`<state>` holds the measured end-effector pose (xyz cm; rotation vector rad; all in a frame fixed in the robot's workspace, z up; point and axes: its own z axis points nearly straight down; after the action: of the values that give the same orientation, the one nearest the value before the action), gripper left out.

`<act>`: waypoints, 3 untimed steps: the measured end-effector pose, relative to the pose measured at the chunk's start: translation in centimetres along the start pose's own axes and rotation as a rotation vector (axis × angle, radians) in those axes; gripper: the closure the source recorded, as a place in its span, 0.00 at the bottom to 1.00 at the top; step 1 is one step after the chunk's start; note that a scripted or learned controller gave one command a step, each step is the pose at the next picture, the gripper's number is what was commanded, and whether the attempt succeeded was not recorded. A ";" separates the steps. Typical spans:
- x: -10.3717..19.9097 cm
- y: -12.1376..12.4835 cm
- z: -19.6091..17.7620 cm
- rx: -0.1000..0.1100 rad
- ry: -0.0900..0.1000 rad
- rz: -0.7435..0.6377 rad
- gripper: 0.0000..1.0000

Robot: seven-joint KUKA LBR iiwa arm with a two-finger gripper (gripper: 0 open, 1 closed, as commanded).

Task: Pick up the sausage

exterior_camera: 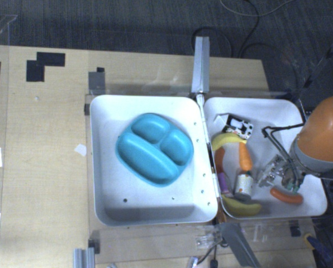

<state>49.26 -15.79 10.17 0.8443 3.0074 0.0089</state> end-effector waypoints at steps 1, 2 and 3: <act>0.0 0.0 0.0 0.000 0.000 0.000 0.00; 0.3 0.0 1.2 0.005 0.004 0.004 0.00; -1.4 -2.6 1.2 0.004 0.005 0.025 0.00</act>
<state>49.08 -18.76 8.95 0.8829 3.0024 0.0051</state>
